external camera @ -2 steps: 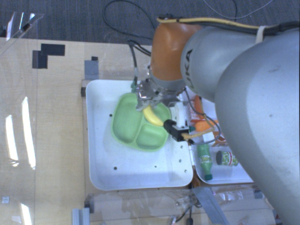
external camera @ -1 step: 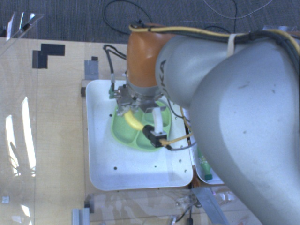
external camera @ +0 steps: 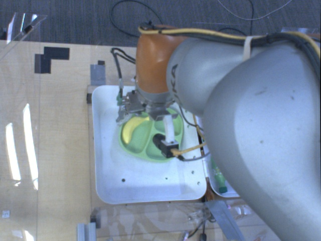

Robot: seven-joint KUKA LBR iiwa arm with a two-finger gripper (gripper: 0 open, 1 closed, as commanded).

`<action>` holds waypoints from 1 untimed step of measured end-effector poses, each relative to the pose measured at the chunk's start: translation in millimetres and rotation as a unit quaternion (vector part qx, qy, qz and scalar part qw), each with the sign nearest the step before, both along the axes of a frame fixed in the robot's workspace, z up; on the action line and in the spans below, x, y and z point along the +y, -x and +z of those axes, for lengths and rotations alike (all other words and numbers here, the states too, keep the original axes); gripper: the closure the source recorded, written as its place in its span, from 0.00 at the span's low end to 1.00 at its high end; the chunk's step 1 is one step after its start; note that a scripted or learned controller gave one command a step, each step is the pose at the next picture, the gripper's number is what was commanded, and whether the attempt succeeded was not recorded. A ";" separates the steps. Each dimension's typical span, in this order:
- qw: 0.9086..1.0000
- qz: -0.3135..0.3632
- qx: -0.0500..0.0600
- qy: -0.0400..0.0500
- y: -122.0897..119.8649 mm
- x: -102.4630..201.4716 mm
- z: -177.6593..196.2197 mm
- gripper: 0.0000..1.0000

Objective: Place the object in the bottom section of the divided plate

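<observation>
A green divided plate (external camera: pixel 142 145) lies in the left white bin (external camera: pixel 113 177). A yellow banana-like object (external camera: pixel 130 129) rests in the plate's left section. My gripper (external camera: pixel 150 115) hangs directly over the plate's upper middle, under the orange wrist band (external camera: pixel 153 64). Its body and the wrist cover the plate's upper and right sections. The yellow object lies just left of the gripper body.
The big grey arm (external camera: pixel 251 119) crosses the whole right side and hides most of the right bin (external camera: pixel 223 187), where a small green item (external camera: pixel 219 178) shows. Cables (external camera: pixel 188 154) trail over the plate's right rim. Bare bin floor lies below and left of the plate.
</observation>
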State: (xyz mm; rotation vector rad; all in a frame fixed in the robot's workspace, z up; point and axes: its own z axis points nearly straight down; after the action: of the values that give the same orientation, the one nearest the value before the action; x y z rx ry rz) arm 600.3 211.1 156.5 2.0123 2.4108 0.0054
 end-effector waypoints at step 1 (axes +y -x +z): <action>1.000 0.000 0.000 0.000 0.0 0.0 0.0 0.00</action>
State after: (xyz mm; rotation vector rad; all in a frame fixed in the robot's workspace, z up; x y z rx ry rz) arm 600.3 211.1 156.6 2.0123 2.4108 0.0054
